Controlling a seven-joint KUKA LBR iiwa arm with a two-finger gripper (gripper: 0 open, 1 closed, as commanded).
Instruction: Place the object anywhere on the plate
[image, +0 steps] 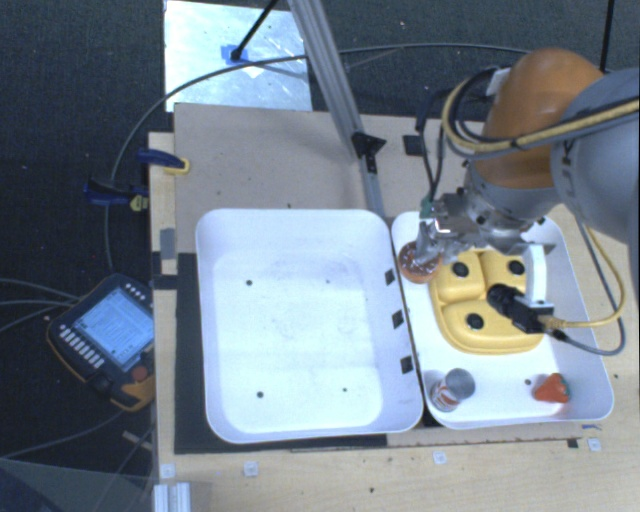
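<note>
Plate (487, 305) lies in the right bin (590, 395); gripper (432, 240), grip unclear, hovers over a brown object (415, 263) at its far-left edge; aim centrally.

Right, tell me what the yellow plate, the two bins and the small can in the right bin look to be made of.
Yellow plate: probably moulded plastic, smooth and slightly glossy, with rounded compartments and soft highlights. Left bin and right bin: likely thin formed plastic, matte white, with rounded corners and rolled rims. Small can: seemingly metal, since its top shines grey; too small to be sure.
</note>
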